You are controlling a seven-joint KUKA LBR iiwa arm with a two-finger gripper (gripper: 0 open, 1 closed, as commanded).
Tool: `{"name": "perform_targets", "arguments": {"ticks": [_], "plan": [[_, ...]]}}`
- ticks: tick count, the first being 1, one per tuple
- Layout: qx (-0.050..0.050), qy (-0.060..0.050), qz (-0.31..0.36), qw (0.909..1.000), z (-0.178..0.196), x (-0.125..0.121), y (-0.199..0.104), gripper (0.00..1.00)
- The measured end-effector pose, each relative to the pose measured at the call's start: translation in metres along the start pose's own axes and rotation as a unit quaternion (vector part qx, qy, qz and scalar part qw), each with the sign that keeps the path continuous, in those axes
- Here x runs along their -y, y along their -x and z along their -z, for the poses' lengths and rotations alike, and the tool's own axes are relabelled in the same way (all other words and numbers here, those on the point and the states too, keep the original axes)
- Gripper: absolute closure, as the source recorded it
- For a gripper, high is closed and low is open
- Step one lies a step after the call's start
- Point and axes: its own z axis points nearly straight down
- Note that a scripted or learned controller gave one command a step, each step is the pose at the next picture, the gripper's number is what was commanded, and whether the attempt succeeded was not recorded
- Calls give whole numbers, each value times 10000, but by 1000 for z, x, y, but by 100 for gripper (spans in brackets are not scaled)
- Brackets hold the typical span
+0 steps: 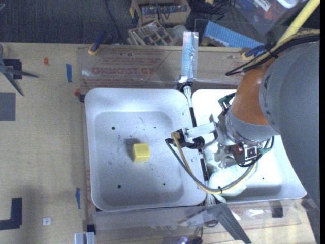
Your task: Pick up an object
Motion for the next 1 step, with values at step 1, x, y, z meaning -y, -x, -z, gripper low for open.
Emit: {"name": "perform_targets", "arguments": {"ticks": [1], "plan": [[4, 0, -1, 10000, 9, -1, 0, 100]]}}
